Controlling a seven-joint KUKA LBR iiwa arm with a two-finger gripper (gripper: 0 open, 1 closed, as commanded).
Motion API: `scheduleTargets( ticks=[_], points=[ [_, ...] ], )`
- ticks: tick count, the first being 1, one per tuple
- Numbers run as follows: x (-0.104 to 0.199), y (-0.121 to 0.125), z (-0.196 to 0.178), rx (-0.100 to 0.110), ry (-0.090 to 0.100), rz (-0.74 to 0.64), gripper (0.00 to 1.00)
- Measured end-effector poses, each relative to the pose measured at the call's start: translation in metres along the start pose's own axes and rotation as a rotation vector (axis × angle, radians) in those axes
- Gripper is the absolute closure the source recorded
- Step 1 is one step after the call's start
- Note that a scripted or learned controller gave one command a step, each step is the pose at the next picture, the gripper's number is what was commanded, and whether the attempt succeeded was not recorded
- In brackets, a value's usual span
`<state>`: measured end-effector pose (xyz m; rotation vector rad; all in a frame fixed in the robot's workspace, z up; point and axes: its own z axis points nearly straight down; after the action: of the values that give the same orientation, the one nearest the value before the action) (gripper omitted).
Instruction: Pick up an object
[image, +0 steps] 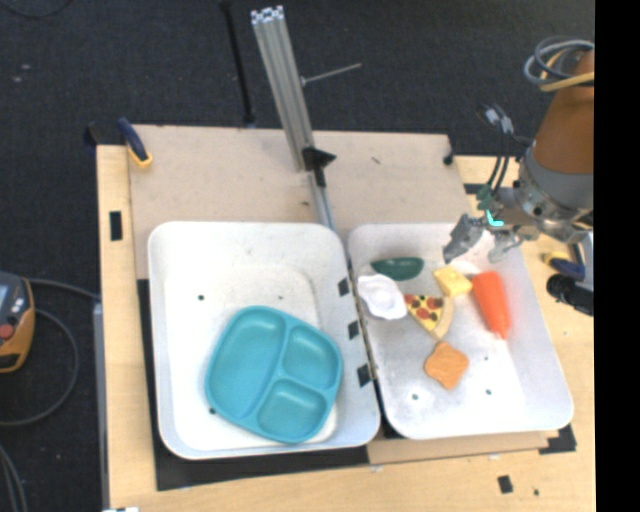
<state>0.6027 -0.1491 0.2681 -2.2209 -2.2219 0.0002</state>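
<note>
my arm: grey, with an orange band, entering from the upper right of the frame and reaching down-left toward the right bin.
my gripper: poised over the upper right part of the right bin, fingers pointing down-left, spread apart with nothing between them; it sits just above the yellow block and the carrot.
right bin: shallow white tray in the right half of the frame, holding all the small items in its upper half.
orange carrot-shaped toy: lies lengthwise just below my gripper, near the bin's right side.
small yellow block: just left of the carrot, directly beneath my fingertips but apart from them.
dark green oval piece: upper left of the right bin, left of the yellow block.
crumpled white item: just below the green piece, near the bin's left wall.
toy pizza slice: between the white item and the carrot, touching the white item's right edge.
orange-tan chunk: below the pizza slice, near the bin's centre, apart from the rest.
left bin: white tray in the centre-left of the frame.
teal plastic divided plate: three compartments, resting in the lower part of the left bin.
</note>
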Motion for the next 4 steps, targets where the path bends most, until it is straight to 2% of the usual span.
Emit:
scheduleTargets(
  ticks=[1, 3, 4],
  points=[
    [0.000, 0.000, -0.001, -0.002, 0.000, 0.000, 0.00],
    [0.004, -0.002, 0.086, 0.002, -0.001, 0.001, 0.00],
    [0.001, 0.007, 0.138, 0.002, -0.001, 0.002, 0.00]
  ],
)
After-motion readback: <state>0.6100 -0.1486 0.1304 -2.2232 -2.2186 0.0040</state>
